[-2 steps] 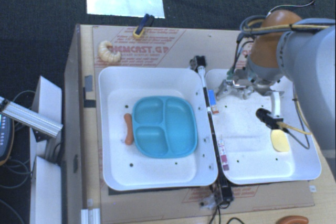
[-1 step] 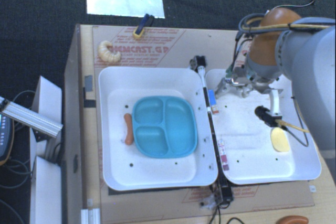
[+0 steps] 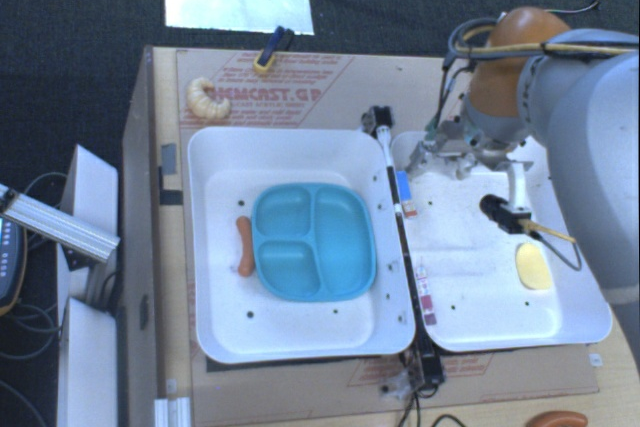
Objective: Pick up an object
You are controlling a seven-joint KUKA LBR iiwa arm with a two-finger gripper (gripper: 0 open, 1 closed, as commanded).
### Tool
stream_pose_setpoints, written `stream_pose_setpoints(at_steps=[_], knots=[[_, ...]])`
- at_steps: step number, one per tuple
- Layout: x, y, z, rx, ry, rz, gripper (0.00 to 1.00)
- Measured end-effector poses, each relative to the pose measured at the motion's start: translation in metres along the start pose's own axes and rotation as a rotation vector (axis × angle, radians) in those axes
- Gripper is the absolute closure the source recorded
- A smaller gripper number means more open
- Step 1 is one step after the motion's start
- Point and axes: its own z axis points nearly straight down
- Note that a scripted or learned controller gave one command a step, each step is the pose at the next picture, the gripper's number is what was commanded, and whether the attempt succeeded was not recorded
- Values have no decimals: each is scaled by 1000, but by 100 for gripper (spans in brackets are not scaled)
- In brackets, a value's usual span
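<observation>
A yellow lump [image 3: 534, 266] is lying toward the near right corner of the right bin [image 3: 470, 320]. In the left bin [image 3: 215, 315], a blue divided plate [image 3: 314, 241] is sitting with an orange sausage [image 3: 244, 246] just beside its left edge. Farther back, the gripper [image 3: 440, 153] is hanging over the right bin's far left corner, well apart from the lump. Whether it is open or closed cannot be told.

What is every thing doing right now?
Blue divided plate: right way up, flat in left bin.
Sausage: lying flat beside the plate.
Yellow piece: lying loose in right bin.
Pincer: over right bin's far corner, away from the yellow piece.
</observation>
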Motion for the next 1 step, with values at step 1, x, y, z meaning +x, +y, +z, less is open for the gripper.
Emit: stream_pose_setpoints(at_steps=[1], knots=[[0,-8,0,1,-1,4,0]])
